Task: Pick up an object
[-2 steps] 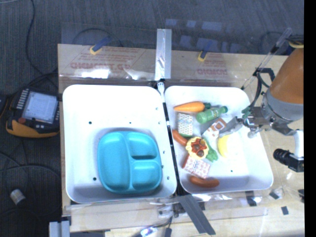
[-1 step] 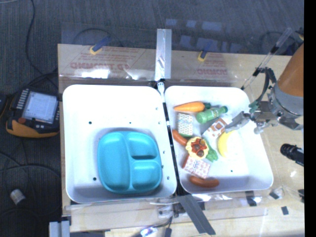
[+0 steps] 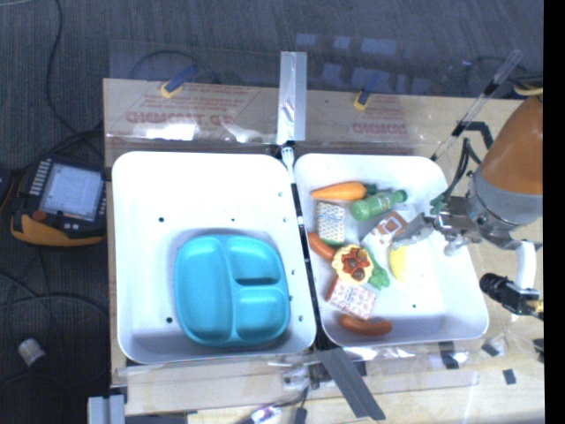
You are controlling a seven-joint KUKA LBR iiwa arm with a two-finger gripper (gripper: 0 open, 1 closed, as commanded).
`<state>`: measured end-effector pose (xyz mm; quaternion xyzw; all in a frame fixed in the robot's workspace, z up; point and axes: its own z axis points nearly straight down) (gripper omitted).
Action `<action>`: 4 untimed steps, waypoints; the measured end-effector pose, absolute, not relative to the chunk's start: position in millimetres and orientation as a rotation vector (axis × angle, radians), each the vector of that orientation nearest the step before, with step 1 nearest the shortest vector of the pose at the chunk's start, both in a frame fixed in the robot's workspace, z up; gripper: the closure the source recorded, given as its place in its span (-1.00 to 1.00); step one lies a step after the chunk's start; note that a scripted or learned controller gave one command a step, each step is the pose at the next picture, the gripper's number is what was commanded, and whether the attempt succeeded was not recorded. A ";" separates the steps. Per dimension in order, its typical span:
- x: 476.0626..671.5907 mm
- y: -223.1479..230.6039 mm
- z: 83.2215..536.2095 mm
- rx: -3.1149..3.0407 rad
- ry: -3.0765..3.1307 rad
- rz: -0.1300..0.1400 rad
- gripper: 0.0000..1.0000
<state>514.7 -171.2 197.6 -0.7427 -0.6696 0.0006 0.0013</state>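
Reaching in from the right, our gripper (image 3: 422,228) hangs over the right bin (image 3: 459,312), fingers spread and holding nothing, because the toy food we want, the yellow piece (image 3: 398,261) included, lies heaped just left.

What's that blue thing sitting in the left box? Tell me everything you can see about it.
It is a light blue tray, plastic by its look, with rounded corners and three compartments: one long one down its left side and two smaller ones stacked on its right. It lies flat, open side up, slightly turned, on the floor of the left white bin, toward the near edge. Nothing lies in it.
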 end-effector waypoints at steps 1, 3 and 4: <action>504.9 -177.8 322.8 -2.430 -1.995 0.006 -1.00; 553.7 -174.6 99.4 -2.126 -2.329 -0.009 -1.00; 553.4 -172.1 107.3 -2.121 -2.327 -0.011 1.00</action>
